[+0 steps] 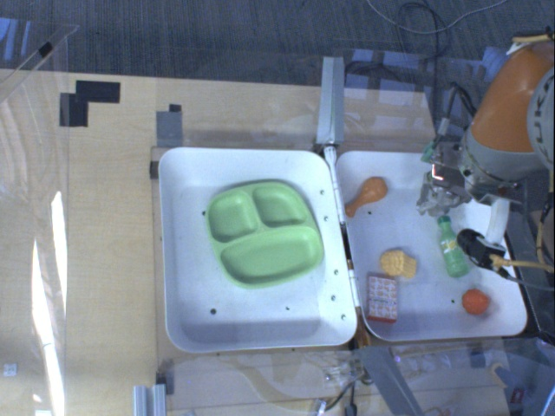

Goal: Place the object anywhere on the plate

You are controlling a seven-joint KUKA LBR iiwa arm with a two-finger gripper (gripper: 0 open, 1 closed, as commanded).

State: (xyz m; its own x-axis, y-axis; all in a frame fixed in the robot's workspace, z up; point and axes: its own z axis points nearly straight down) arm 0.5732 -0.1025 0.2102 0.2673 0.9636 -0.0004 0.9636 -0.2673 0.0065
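Note:
A green plate (264, 232) with three compartments lies in the left bin (186, 319). The right bin (512, 319) holds a brown drumstick (368, 194), a yellow bumpy piece (398, 264), a red and white box (382, 297), a green bottle (451, 248) and an orange-red ball (474, 302). My gripper (438, 196) hangs over the upper right part of the right bin, just above the top of the green bottle and to the right of the drumstick. Nothing is seen held in it.
The grey arm with its orange band (516, 102) comes in from the right over the right bin's far corner. A metal divider (330, 102) runs between the two bins at the back. Cables (512, 263) trail by the bin's right rim.

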